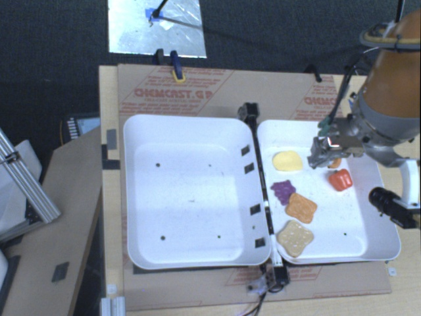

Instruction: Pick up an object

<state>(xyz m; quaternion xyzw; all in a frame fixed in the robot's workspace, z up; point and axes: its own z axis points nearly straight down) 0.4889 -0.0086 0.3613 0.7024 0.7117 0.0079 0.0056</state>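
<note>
Gripper (pixel 323 151) sits low in the right bin (pixel 375 242), just beside the yellow piece (pixel 287 160) and the red piece (pixel 340 180), with a sliver of orange under it. Finger spread can't be told, too blurred. Risk: closing between pieces, or nudging one off. Purple piece (pixel 283 190), orange waffle (pixel 301 207) and tan bread (pixel 295 237) lie well apart.

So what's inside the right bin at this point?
The right bin holds a yellow piece, purple piece, orange piece, tan piece and red piece. The gripper covers anything beneath it.
</note>
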